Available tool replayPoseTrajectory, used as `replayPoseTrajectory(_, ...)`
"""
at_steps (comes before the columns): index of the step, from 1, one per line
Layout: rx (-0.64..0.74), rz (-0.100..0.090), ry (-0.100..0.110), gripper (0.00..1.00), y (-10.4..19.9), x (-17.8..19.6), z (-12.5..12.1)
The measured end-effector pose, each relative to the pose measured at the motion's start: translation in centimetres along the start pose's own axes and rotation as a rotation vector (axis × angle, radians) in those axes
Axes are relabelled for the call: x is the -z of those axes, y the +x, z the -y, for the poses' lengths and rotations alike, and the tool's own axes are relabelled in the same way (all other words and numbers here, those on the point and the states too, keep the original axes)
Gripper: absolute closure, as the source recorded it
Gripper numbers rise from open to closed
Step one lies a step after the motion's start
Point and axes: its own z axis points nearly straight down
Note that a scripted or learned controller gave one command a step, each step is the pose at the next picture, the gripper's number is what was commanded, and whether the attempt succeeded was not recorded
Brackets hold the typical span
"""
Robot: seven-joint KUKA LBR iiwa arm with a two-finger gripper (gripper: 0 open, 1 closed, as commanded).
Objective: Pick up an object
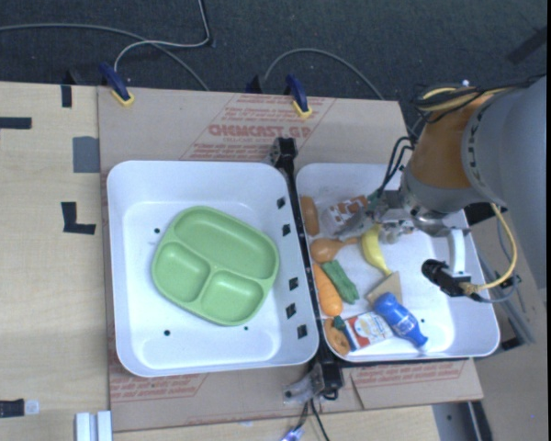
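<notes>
The right bin (468, 329) holds a jumble of toy food and packets. A yellow banana (375, 249) lies near its middle, with a green pickle (340, 281) and an orange carrot (327, 292) to its left. A blue bottle (401, 321) and a red and white packet (365, 328) lie at the front. An orange piece (309, 215) and a tan pear-like piece (331, 246) rest along the left wall. My gripper (392, 220) hangs low over the bin's back, just above the banana's top end, beside a brown printed packet (345, 211).
The left bin (133, 186) holds a green divided plate (216, 265). A black divider (292, 237) runs between the bins. Cables and blue and yellow clamps (298, 99) lie at the cardboard's far edge. The arm's grey and orange body (468, 154) overhangs the right bin's back right corner.
</notes>
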Motion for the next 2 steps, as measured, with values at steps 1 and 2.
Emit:
replayPoseTrajectory(1,0.002,-0.002,0.004,1.0,0.1,0.9,0.1)
replayPoseTrajectory(2,0.004,-0.005,0.013,1.0,6.3,8.7,7.4)
